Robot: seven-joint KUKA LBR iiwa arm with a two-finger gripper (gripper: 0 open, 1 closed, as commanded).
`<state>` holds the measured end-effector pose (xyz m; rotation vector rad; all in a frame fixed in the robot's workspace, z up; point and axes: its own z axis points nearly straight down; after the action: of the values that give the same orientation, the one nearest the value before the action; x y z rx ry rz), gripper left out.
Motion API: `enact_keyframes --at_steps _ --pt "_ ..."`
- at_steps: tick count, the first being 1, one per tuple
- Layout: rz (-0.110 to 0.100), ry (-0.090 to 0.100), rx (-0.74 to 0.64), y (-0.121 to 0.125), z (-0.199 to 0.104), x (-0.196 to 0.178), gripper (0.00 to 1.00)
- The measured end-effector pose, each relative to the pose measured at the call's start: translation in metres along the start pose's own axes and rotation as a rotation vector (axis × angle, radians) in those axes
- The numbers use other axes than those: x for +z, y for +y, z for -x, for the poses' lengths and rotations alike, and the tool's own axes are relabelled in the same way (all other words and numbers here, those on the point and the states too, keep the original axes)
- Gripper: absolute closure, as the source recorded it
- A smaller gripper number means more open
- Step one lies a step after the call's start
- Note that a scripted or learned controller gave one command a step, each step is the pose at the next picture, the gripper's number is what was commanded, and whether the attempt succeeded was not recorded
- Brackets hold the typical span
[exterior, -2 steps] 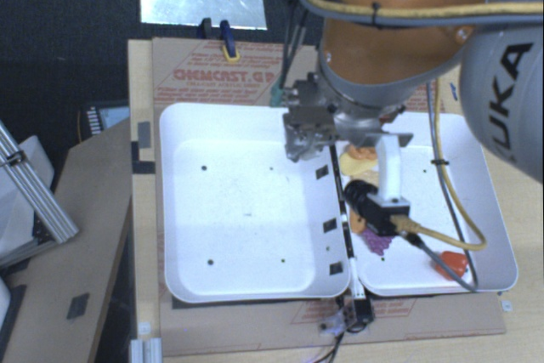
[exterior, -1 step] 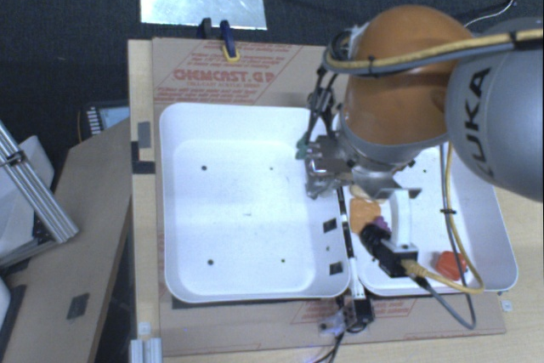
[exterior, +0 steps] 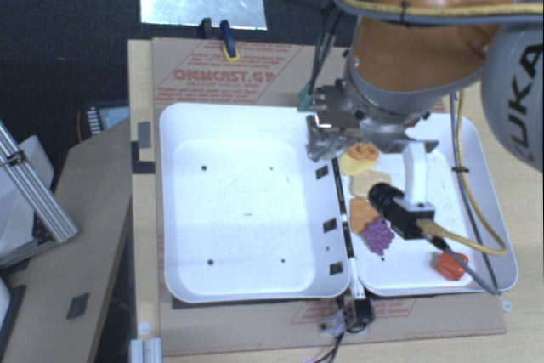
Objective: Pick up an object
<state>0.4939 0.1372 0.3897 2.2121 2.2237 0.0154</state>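
Toys (exterior: pixel 374 221) lie unpicked along right bin (exterior: pixel 484 183) left edge; gripper (exterior: pixel 323 132) above, opening unreadable; pick remains.

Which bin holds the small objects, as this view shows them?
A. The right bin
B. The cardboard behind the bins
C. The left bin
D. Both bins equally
A: the purple piece, orange piece and others lie in the right bin.

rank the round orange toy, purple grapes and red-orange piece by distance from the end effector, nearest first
1. Round orange toy, right bin, just beside the end effector.
2. Purple grapes, lower in that bin.
3. Red-orange piece, near the bin's bottom right corner.
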Motion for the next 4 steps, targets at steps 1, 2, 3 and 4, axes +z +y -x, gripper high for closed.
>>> enact_keyframes --at_steps 1,2,3,4 --pt "0.0 -0.002 0.007 -0.006 0.042 -0.078 1.0" --pt "-0.011 -0.002 -0.006 -0.008 -0.04 -0.046 1.0" --pt "-0.008 -0.004 0.011 -0.007 0.041 -0.049 1.0" --pt "-0.014 -0.003 -0.001 0.044 -0.016 0.109 1.0"
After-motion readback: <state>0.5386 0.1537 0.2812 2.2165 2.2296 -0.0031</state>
